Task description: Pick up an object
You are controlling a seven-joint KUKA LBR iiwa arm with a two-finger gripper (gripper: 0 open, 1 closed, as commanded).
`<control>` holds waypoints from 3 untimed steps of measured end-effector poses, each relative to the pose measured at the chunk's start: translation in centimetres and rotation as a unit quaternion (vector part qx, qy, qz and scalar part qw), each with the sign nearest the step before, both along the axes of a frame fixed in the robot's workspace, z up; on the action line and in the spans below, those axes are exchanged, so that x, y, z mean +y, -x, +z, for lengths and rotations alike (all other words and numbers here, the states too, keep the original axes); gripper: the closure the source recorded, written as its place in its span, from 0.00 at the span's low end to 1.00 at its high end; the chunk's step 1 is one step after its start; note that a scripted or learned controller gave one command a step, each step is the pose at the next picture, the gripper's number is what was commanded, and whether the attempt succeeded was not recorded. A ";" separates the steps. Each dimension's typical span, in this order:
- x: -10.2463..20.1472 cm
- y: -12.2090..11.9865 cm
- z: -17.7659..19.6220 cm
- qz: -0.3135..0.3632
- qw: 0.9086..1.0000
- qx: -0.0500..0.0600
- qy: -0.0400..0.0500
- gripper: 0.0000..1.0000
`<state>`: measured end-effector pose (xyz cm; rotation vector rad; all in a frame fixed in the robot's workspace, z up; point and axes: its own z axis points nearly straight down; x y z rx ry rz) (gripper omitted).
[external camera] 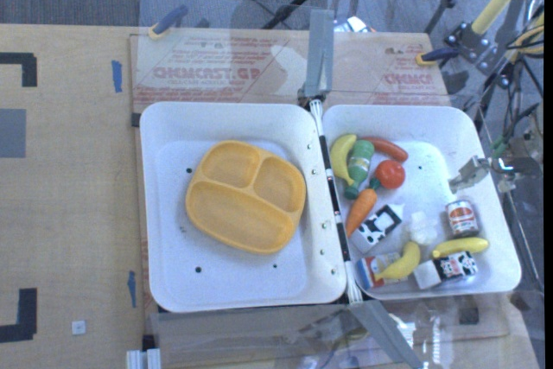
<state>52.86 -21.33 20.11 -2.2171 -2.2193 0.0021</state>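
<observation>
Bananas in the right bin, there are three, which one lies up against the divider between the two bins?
The banana at the far left of the right bin, curved beside the green bottle. The other two bananas lie along the bin's near side, by the black-and-white cartons.

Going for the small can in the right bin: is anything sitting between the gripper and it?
Nothing visible blocks it. The gripper sits at the right bin's right side, just above the can, with bare bin floor between them. The nearest item, a banana, lies on the can's far side.

Small white block partly hidden behind banana; can label too small to read.
</observation>
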 end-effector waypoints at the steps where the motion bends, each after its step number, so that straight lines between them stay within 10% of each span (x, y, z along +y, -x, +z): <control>1: -0.6 -3.6 -6.0 -0.007 1.000 -0.013 0.004 0.00; 3: -0.6 -2.0 -6.6 0.022 0.999 -0.027 0.008 0.00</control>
